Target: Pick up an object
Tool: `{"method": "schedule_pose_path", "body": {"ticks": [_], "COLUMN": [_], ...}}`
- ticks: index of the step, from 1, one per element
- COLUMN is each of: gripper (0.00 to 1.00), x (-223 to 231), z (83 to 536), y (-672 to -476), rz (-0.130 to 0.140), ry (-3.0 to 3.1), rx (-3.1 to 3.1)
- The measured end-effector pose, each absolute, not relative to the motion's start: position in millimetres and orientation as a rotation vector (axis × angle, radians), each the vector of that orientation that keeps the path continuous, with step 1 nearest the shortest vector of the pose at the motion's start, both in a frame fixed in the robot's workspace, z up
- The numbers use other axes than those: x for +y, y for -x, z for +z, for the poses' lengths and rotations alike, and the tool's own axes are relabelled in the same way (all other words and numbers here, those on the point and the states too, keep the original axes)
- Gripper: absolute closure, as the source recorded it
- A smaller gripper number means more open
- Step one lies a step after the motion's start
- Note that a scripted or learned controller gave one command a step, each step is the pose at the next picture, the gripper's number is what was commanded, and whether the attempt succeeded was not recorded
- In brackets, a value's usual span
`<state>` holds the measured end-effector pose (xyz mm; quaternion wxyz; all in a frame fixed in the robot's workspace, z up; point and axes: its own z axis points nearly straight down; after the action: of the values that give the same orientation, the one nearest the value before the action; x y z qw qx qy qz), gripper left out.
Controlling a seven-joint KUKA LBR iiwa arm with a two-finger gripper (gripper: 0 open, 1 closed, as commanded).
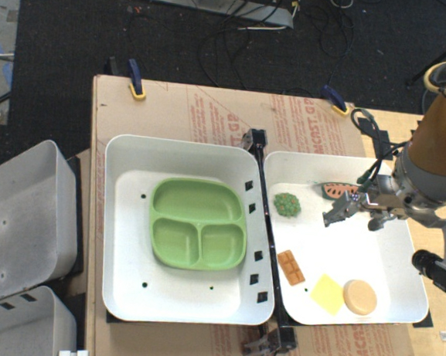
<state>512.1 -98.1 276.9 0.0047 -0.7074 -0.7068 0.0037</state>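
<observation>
The claw point(346, 210) hung over the right bin point(398, 305), its dark fingers spread apart, gripping nothing. Just beside it lay a watermelon slice point(335, 191) and a bumpy green broccoli floret point(286, 204). Nearer the front rim lay a ridged orange waffle point(290, 267), a flat yellow square point(327, 293) and a round tan biscuit point(361, 297). The left bin point(121, 281) held a smooth green three-compartment tray point(199, 223).
</observation>
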Motion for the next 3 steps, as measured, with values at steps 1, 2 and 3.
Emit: {"method": "schedule_pose_path", "body": {"ticks": [1,2,3], "gripper": [0.00,0.00,0.00], "x": [-98,-100,-93], "z": [282,227,174], "y": [-513.9,-504.1,-496.0], "rz": [0.000,0.005,0.004], "ry": [2.220,2.222,2.221], "rx": [-2.223,-2.216,-2.215]}}
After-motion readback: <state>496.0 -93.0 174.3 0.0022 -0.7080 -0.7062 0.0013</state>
